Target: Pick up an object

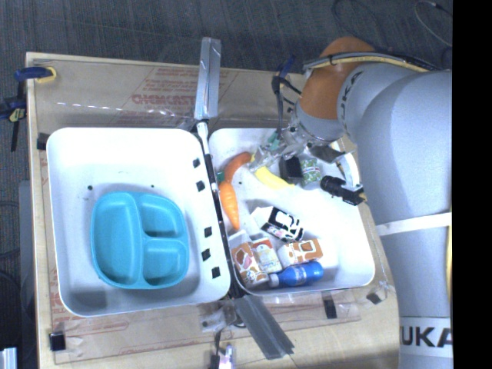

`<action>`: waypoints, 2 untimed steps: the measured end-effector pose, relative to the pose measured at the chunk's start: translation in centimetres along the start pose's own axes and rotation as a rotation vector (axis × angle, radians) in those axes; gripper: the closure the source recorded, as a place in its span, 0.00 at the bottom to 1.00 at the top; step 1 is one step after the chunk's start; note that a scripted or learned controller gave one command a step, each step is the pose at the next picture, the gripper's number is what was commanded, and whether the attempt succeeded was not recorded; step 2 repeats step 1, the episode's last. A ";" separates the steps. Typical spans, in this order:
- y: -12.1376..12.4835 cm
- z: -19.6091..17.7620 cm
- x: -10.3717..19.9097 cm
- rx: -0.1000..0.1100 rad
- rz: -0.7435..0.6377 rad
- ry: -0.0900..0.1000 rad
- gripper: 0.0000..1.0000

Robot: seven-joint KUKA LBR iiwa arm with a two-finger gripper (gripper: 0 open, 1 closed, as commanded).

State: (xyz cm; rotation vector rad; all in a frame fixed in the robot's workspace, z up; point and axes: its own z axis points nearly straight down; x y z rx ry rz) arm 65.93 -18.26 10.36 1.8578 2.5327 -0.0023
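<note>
Floor [115,10]: dark grey carpet w/ fine ribbed texture, seen along top and left edges. Black cables [430,10] loop over it, top right. Counter [123,79]: light wood, partly under clear plastic sheet w/ faint red print. Blue clamp [31,74] at its top-left corner. Grey metal bar [206,79] lies across counter's far side. Light even, soft shadows.

The grey arm [400,152] reaches in from the right, its orange band [327,91] at the far side. Its pincer [275,154] points down and leftward.
</note>
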 end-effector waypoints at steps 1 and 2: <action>1.1 -9.5 4.3 0.000 0.138 0.001 1.00; 1.1 -9.5 4.3 0.000 0.138 0.001 1.00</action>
